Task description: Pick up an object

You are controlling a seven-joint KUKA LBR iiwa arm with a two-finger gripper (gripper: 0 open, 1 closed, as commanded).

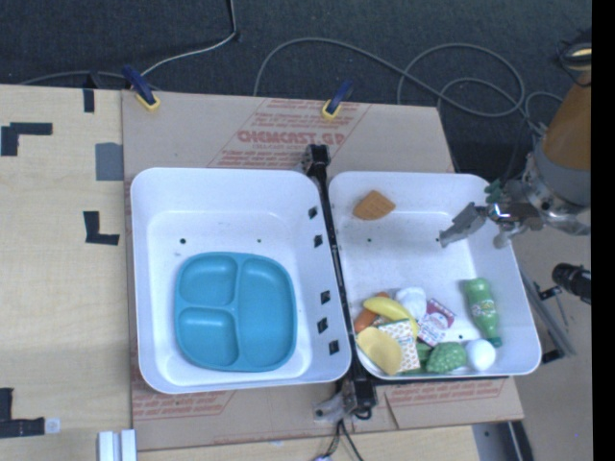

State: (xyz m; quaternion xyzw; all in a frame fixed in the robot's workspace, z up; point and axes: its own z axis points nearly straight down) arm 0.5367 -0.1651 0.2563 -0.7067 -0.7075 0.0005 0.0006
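1. Green bottle (482,309) lies in the right bin (423,182), near its right wall, beside the toy-food pile (413,334).
2. Gripper (478,225) hovers above it, fingers spread, nothing between them.
3. Looks light, stiff, slippery plastic; I'd pinch across its middle.
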